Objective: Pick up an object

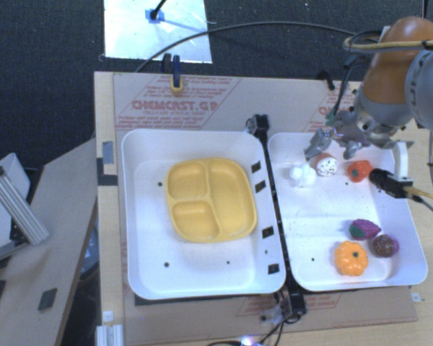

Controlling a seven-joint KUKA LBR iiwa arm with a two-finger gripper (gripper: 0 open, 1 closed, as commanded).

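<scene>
My gripper [335, 145] hangs over the far part of the right bin [411, 262], fingers spread apart with nothing between them. Just below it lies a white speckled ball [327, 166], with a small white lump [300, 174] to its left and a red-orange fruit [358, 170] to its right. Nearer in the same bin sit a purple fruit [364, 228], a dark red ball [384, 245] and an orange pumpkin [351, 257]. The left bin [148, 265] holds a yellow divided tray [209, 197], lying flat.
</scene>
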